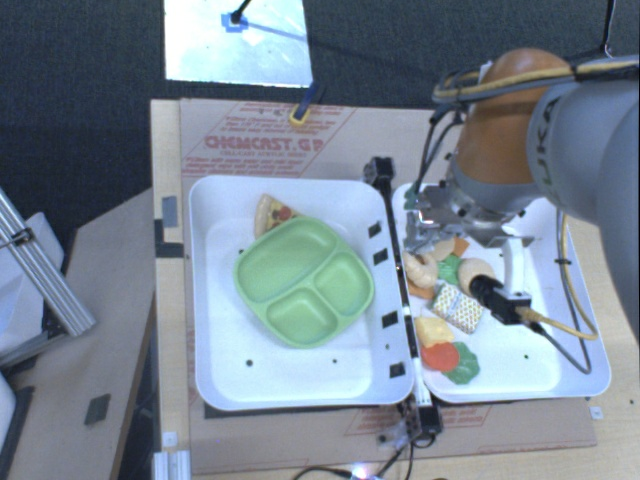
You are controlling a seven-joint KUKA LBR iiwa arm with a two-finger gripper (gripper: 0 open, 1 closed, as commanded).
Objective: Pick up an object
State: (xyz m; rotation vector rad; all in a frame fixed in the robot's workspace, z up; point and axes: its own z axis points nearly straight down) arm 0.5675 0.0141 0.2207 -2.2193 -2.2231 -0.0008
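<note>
Two white bins (pixel 215 298), side by side. One green divided plate (pixel 303 281), one pizza slice (pixel 271 211) in left bin. Right bin (pixel 560 368): approx six small toy foods (pixel 445 318), partly hidden, exact no. unclear. One arm (pixel 560 118).

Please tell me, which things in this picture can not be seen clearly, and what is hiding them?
- Gripper: in the camera view the arm's wrist covers it, so the state of its grip is unclear.
- Pizza slice: the green plate hides its lower part.
- Toy food pile in the right bin: the arm covers its upper pieces.
- Small items at the pile's near end: too small to name.
</note>
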